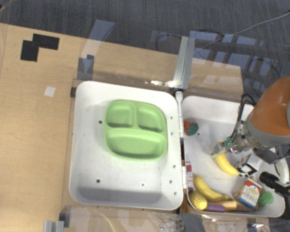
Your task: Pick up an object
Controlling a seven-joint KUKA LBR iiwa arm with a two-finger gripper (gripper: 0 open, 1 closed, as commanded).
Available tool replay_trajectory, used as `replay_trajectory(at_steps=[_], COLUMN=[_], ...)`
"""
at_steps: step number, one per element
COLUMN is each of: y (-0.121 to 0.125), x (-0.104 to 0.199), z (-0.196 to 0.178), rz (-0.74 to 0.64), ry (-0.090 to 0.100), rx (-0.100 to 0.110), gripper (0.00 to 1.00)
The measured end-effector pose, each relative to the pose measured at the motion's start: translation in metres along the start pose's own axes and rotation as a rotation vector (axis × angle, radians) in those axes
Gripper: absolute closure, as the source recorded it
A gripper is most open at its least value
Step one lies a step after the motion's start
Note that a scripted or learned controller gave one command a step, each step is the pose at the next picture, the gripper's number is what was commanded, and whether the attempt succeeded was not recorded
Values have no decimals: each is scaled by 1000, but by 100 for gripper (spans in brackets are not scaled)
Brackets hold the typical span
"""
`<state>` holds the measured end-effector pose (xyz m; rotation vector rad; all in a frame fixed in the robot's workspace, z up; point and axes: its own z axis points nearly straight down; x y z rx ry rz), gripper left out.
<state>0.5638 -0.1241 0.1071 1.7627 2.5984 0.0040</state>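
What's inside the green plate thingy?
The green tray lies in the left bin. Its three compartments hold nothing that can be seen. Whatever is beneath the tray is covered, so that part can't be told.

Robotics lab cell, not a home. Wooden bench (21,139) carries two shallow white bins (78,146) side by side, split by a metal rail (184,65). Black marker shapes (38,47) sit at the bench's far-left corner. Grey carpet (122,5) beyond the far edge, loose cable (261,24) across it. KUKA arm (277,110) over the right bin.
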Motion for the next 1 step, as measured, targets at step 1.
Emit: replay_trajectory(at_steps=[1], y=[38], x=[55], z=[-76], rz=[64], ry=[0], rx=[0], gripper=[100])
